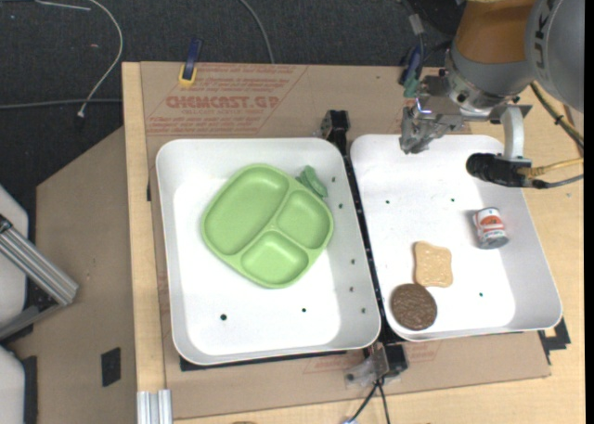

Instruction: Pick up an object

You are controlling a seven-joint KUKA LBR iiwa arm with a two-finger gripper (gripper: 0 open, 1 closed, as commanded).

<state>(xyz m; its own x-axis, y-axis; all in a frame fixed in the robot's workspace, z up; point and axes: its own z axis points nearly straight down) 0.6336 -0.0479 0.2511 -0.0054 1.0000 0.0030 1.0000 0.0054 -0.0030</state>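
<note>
Metal can [490, 227] | light, stiff, slippery; I'd pinch its sides | at 4 o'clock from my end effector [415, 141] | grip state: cannot tell

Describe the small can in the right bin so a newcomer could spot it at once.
Look at the right-hand shallow white bin, along its right side about halfway down. There lies a small silver metal can with a red label, on its side. Its neighbours, a tan toast-shaped piece and a round brown disc, are flat; it alone is shiny and cylindrical.
</note>
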